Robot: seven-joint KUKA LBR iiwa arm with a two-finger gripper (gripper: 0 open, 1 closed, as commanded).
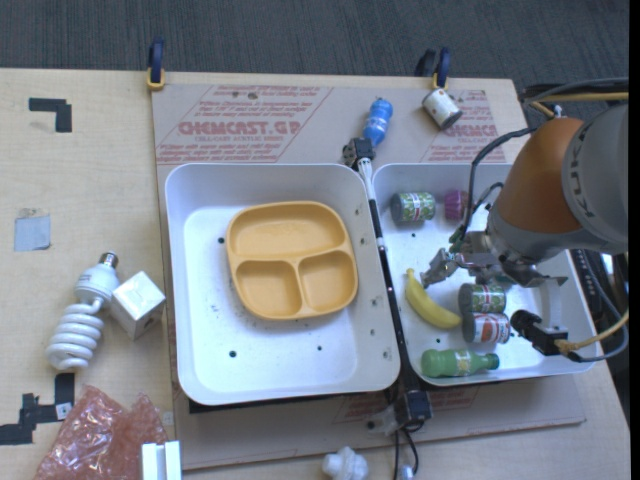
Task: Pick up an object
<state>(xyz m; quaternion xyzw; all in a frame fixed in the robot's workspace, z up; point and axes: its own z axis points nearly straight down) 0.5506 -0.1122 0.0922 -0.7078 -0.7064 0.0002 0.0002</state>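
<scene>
Hand (445, 265) hangs over the right bin (420, 340), grip unclear, banana (430, 304) at its six o'clock.

Light fell evenly and fairly brightly from overhead, with no hard beam from any side. The two white bins (190, 268) read close to overexposed, their floors pale and nearly featureless, while the dark carpet (300, 13) along the top stayed dim and grainy. Shadows were soft and short: a faint one lay under the yellow tray (292, 260), and a deeper one sat beneath the arm (560, 183) over the right bin. The picture was slightly soft overall, small labels unreadable, and the arm's near bulk looked blurred.
</scene>
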